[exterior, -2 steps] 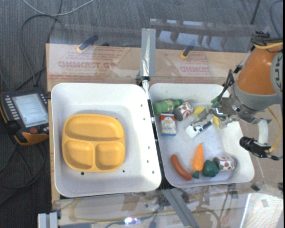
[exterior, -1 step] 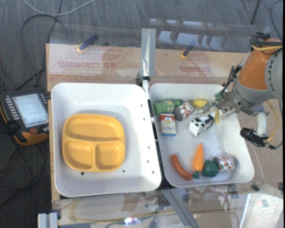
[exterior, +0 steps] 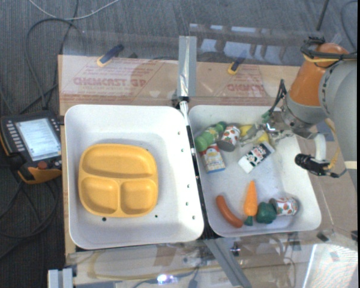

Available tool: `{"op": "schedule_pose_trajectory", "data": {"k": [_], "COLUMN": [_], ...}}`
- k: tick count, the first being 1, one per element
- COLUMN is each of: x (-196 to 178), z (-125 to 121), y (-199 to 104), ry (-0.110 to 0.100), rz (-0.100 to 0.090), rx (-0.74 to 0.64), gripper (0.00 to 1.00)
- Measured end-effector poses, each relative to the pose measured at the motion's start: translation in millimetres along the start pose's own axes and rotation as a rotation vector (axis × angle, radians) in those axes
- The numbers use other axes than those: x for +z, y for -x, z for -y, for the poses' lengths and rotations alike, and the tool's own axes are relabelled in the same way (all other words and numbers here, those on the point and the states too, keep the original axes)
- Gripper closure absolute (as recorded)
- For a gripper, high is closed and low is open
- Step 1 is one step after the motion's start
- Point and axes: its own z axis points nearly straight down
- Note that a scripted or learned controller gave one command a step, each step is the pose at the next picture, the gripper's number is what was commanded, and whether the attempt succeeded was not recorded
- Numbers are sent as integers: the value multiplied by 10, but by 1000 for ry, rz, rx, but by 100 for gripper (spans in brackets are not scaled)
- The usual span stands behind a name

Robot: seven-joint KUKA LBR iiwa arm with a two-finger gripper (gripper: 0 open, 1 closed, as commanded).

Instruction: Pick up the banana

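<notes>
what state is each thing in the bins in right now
yellow tray: flat in the left bin, compartments up
banana: lying in the right bin, next to the end effector
green bottle: on its side
milk carton: tipped over
carrot: lying flat, tip away from the camera
sausage: lying flat
small can: on its side

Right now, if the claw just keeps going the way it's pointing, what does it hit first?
Probably the banana. The claw sits over the right bin's far end, aimed down and leftward at the small yellow banana just beyond its tip. The milk carton lies close by, and depth is hard to judge from above.
</notes>
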Motion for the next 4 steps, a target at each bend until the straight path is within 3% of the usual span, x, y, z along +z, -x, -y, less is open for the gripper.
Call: {"op": "schedule_pose_trajectory", "data": {"k": [1,2,3,4], "x": [1,4,-6,-1012], "z": [57,-308,-266,-301], "y": [38,53,97,-242], "ry": [8,-16,-27,-7], "rz": [-1,-11,-4,4], "rx": [-110,-187,-187,-29], "gripper": [0,0,100,100]}}
